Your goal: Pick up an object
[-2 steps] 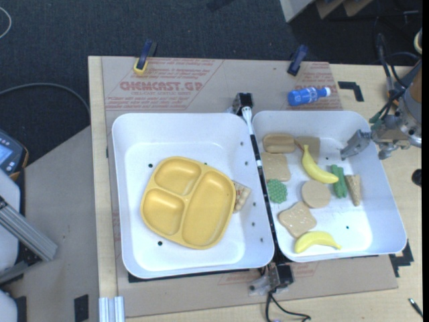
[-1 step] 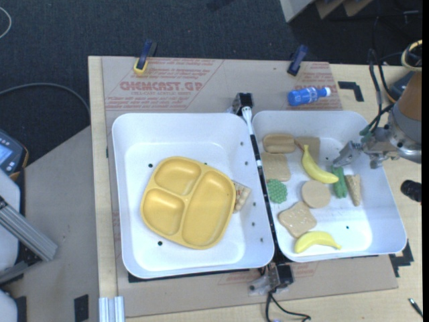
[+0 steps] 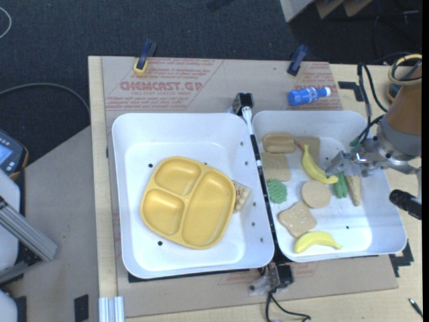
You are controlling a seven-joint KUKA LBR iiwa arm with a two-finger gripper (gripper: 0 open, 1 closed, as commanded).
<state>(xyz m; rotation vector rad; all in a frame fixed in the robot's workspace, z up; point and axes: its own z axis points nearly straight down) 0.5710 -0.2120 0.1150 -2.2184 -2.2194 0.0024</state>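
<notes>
- The pincer [image 3: 345, 161] sits low over the right side of the right bin [image 3: 389, 237], at the end of the grey arm [image 3: 402, 123] that enters from the right edge of the frame.
- Whether the pincer is apart or together I cannot tell; its metal tip is small and blurred against the toys below it, and nothing can be made out clamped in it.
- The tip is just above or touching the cluster where a yellow banana [image 3: 314, 166], a green piece [image 3: 340, 185] and a tan corn-like stick [image 3: 354, 190] meet; actual contact cannot be judged.
- Other toy foods in the right bin: a bread roll [image 3: 279, 143] at upper left, a flat tan cracker [image 3: 278, 170] below it, a green round piece [image 3: 277, 192], a round biscuit [image 3: 316, 194], a toast slice [image 3: 297, 219], and a second banana [image 3: 316, 242] near the lower edge.
- The left bin [image 3: 134, 247] holds a yellow divided plate [image 3: 188, 201], with a small pale item [image 3: 241, 194] touching its right rim.
- A blue bottle [image 3: 308, 95] lies on the surface above the right bin.
</notes>
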